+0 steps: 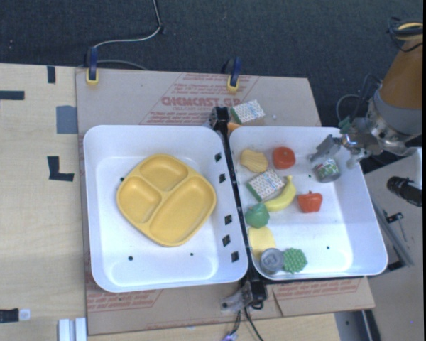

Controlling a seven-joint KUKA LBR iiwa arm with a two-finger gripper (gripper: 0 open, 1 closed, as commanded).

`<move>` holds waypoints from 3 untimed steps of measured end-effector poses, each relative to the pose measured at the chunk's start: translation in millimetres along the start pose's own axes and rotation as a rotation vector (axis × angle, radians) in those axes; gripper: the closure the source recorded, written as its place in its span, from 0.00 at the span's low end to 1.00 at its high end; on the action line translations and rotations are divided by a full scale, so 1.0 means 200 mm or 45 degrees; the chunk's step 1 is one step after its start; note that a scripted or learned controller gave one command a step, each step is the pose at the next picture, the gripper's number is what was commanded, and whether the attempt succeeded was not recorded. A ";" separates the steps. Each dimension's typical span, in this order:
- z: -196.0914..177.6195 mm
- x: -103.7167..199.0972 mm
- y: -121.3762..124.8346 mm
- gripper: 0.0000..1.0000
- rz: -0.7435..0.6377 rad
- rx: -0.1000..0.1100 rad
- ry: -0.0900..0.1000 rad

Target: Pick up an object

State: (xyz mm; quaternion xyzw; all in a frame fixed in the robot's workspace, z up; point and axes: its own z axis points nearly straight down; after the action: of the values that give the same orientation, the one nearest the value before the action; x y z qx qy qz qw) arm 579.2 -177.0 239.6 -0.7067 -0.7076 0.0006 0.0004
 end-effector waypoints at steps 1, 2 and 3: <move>0.71 0.16 -0.09 0.00 0.000 0.005 0.002; 0.77 0.29 0.16 0.00 -0.001 -0.005 0.000; 0.78 0.36 0.39 0.00 0.011 0.044 0.005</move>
State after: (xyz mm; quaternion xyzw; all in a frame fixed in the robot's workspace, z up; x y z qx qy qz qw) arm 657.2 -104.3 82.6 -0.7096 -0.7044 0.0112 0.0139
